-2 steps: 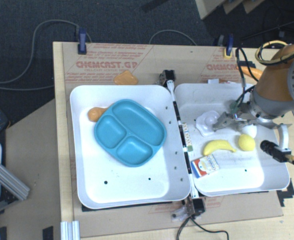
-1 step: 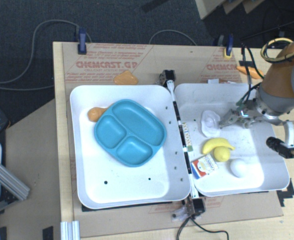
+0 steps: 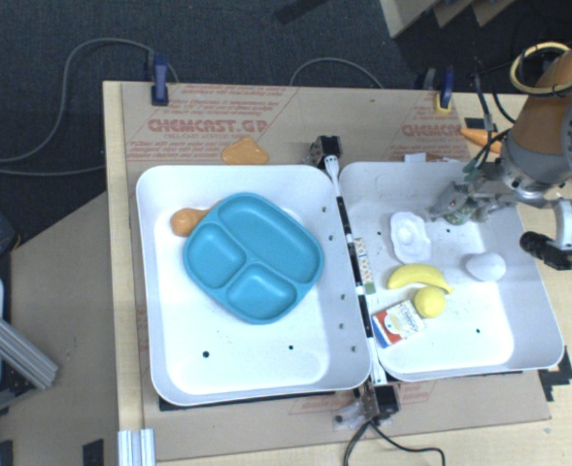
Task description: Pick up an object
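Hovering low over the far part of the right shallow white bin [image 3: 533, 343], the grey two-finger gripper [image 3: 457, 209] seems to be on approach, nothing visibly grasped; whether it is wide or narrow I cannot tell. Candidates lie nearby: a smooth curved yellow plastic banana [image 3: 417, 277], a round yellow lemon [image 3: 429, 302], a white egg-shaped piece [image 3: 484, 266] and a flat red-and-white carton [image 3: 396, 322]. Next comes descending squarely over one.
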Robot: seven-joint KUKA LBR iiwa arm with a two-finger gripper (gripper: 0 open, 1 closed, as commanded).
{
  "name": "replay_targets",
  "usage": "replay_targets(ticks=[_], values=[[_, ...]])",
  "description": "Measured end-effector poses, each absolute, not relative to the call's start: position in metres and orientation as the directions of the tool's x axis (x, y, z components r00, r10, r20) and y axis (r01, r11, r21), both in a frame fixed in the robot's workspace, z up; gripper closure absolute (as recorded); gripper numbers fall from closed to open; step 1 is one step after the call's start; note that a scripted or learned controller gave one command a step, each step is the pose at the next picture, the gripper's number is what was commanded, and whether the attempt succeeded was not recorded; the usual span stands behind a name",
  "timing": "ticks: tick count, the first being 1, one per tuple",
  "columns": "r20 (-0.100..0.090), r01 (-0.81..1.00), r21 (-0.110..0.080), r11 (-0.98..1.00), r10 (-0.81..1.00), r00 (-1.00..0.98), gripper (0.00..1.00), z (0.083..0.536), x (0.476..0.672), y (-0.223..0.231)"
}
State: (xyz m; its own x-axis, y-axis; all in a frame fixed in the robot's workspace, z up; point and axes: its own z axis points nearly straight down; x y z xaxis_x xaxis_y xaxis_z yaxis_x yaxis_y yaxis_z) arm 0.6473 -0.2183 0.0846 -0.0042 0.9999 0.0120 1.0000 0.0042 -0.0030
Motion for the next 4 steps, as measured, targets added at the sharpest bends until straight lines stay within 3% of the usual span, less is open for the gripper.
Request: replay_targets(ticks=[1,2,4], values=[[0.02,1.0,-0.021,0.003,1.0,-0.002,0.0,0.083,0.665,-0.216],[0.01,1.0,-0.008,0.004,1.0,-0.004,1.0,0.095,0.667,-0.218],[0.0,1.0,-0.001,0.005,1.0,-0.005,1.0,0.087,0.668,-0.095]])
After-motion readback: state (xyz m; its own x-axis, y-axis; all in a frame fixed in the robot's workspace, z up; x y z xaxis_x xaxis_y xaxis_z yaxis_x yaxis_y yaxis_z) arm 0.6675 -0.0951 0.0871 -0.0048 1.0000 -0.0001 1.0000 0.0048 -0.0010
